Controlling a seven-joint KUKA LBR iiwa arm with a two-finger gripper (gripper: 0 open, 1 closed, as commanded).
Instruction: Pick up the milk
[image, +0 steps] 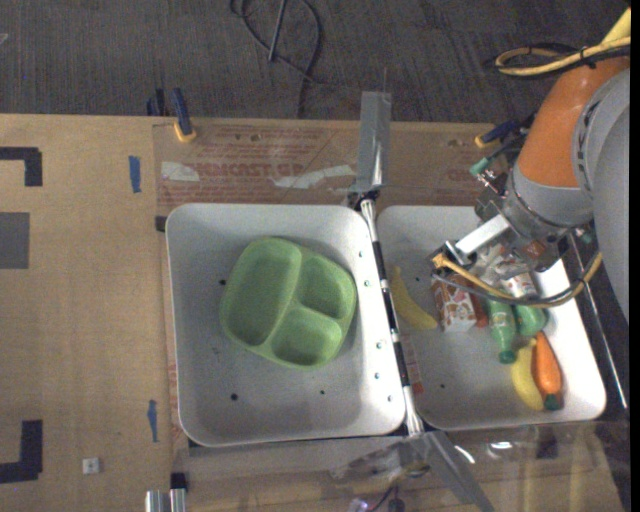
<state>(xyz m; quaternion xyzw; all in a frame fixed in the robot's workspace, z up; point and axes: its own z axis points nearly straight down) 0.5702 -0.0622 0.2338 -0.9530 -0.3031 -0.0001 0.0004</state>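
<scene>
Beside the banana (412, 303) lies the milk carton (456, 303).

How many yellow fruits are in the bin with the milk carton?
2. One banana lies by the bin's inner wall, beside the milk carton; another yellow fruit sits near the front, against the carrot. The arm may hide more.

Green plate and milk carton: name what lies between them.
In the camera view, a banana lies between the green plate and the milk carton, inside the right bin along its left wall. The bins' adjoining walls cross that stretch too.
</scene>
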